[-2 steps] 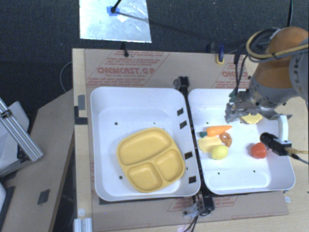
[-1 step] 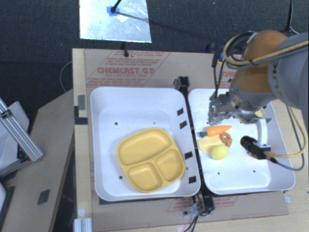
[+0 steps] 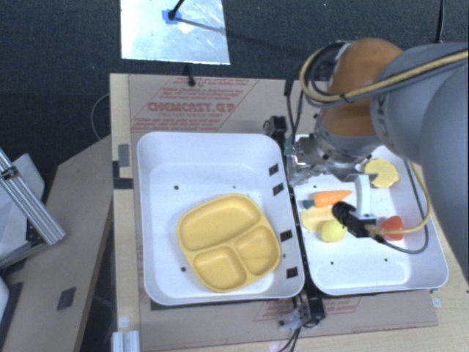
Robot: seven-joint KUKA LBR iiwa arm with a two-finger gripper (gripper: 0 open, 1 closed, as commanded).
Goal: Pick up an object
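Toy carrot [image 3: 333, 196], small, orange, lies crosswise in the right bin [image 3: 366, 270] near its left wall, just below the gripper [image 3: 316, 173], whose state cannot be told; probably light, rigid, smooth plastic, best taken across its thicker middle.

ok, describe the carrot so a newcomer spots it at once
Go to the right-hand white bin. In its left half lies the carrot, just above a round yellow ball in the view. It is the only long, tapered orange piece; the red piece further right looks rounder.
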